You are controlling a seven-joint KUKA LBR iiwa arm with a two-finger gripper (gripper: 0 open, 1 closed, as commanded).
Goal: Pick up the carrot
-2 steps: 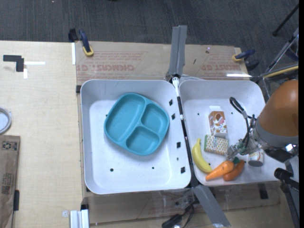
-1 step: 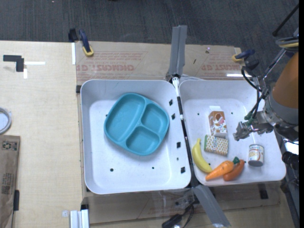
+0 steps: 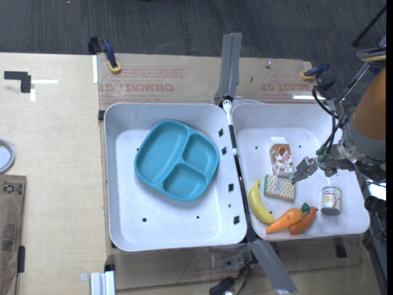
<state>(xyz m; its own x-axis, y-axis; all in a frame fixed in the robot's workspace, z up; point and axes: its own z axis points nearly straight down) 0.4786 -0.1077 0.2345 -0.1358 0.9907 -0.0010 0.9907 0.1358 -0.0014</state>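
Observation:
The orange carrot (image 3: 282, 220) lies slanted near the front edge of the right bin (image 3: 350, 229), its green top toward the right. A darker orange piece (image 3: 304, 220) lies right against it. My gripper (image 3: 301, 171) reaches in from the right and hovers farther back in the bin than the carrot. It sits by the right edge of a green-and-tan snack packet (image 3: 279, 188), apart from the carrot and with nothing visibly held.
A yellow banana (image 3: 258, 203) lies just left of the carrot. A small white-and-red carton (image 3: 280, 159) sits behind the packet, and a small can (image 3: 330, 200) stands to the right of the carrot. The left bin (image 3: 123, 226) holds a blue divided plate (image 3: 177, 160).

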